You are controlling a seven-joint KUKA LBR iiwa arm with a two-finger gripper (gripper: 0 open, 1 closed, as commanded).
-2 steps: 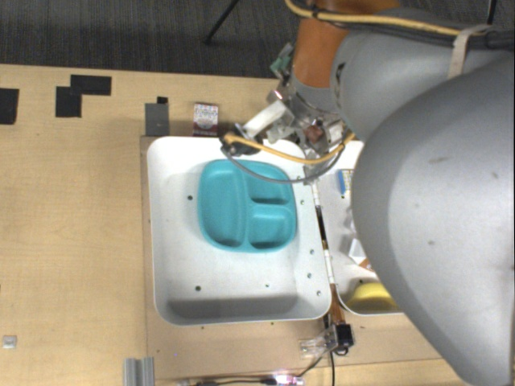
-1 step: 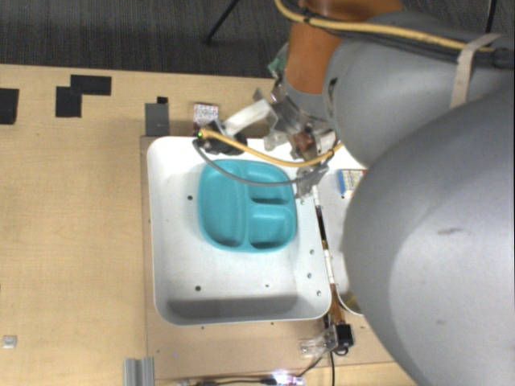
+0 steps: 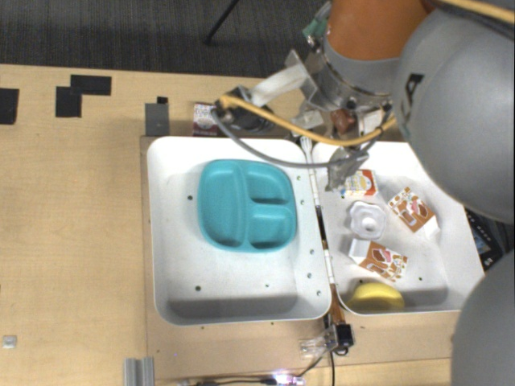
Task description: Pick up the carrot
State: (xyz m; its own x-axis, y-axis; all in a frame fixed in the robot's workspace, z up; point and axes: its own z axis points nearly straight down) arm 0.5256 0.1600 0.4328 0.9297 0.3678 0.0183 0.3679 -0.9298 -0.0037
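My gripper (image 3: 341, 170) hangs low over the far left corner of the right bin (image 3: 438, 284), close to the wall between the two bins. Right beside its tip lies a small orange-and-white item (image 3: 361, 184); I cannot tell what it is. The big grey arm with its orange band (image 3: 366, 14) covers the far right part of that bin and whatever lies under it.
The right bin also holds a white plastic cup-like piece (image 3: 364, 220), two patterned snack packets (image 3: 411, 208) (image 3: 384, 261) and a yellow fruit (image 3: 376, 296) at the near wall. A teal divided plate (image 3: 245, 203) lies in the left bin (image 3: 173, 240). Cables (image 3: 265, 119) loop behind the bins.
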